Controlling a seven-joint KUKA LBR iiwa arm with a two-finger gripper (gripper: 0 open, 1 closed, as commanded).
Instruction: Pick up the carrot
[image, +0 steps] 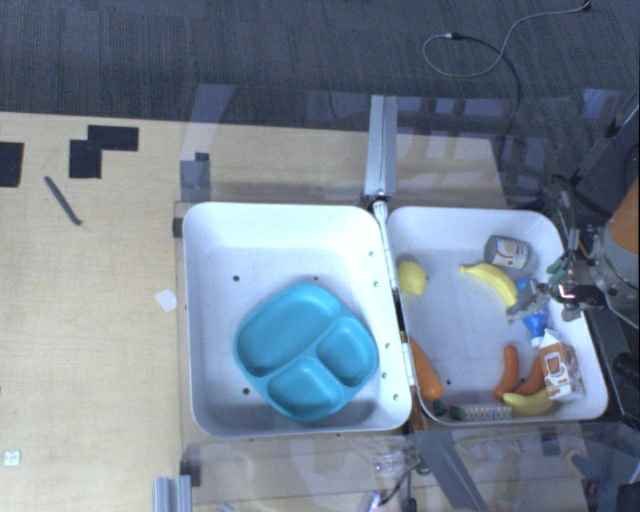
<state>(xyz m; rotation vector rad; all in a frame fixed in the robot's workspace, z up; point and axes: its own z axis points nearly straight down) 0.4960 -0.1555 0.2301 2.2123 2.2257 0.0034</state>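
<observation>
Clearly the table (90, 350) bears two white bins; the left bin (215, 250) holds a blue divided plate (305, 350), the right bin (440, 235) the food. Its carrot (426, 372) lies at seven o'clock, against the dividing wall. Hovering at three o'clock, near the banana (492, 280), the hand (545, 295) carries nothing I can see; its spread I cannot tell. It should cross toward seven o'clock, align across the carrot, then descend.

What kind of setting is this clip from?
Most likely a robotics lab bench: two white bins side by side, toy food like a carrot and banana, and a cable on grey carpet.
</observation>
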